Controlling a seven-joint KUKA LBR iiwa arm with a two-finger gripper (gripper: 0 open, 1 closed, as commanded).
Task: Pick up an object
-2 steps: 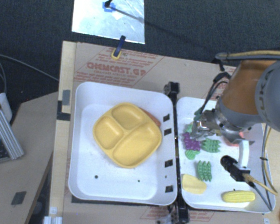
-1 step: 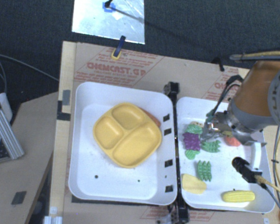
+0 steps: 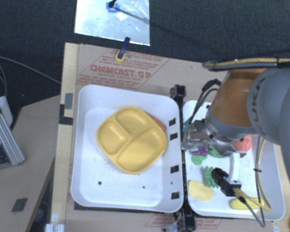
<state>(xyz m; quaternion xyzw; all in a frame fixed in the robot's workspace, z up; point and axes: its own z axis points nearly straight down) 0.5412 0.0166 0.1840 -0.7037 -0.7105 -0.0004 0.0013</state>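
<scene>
**Overhead, arm low in the right bin**

Overhead, the arm (image 3: pixel 263 103) reaches into the right bin (image 3: pixel 272 205), its gripper (image 3: pixel 204 143) hidden; grip state unreadable. Purple (image 3: pixel 198 158), green (image 3: pixel 210 175) and yellow (image 3: pixel 200 190) items lie just beside it. A yellow plate (image 3: pixel 132 139) sits in the left bin (image 3: pixel 82 184).

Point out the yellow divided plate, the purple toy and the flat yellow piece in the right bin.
Yellow divided plate (image 3: pixel 132 139), camera view: on its central ridge.
Purple toy (image 3: pixel 198 158), camera view: on its visible middle.
Flat yellow piece (image 3: pixel 200 190), camera view: on its top face.
</scene>
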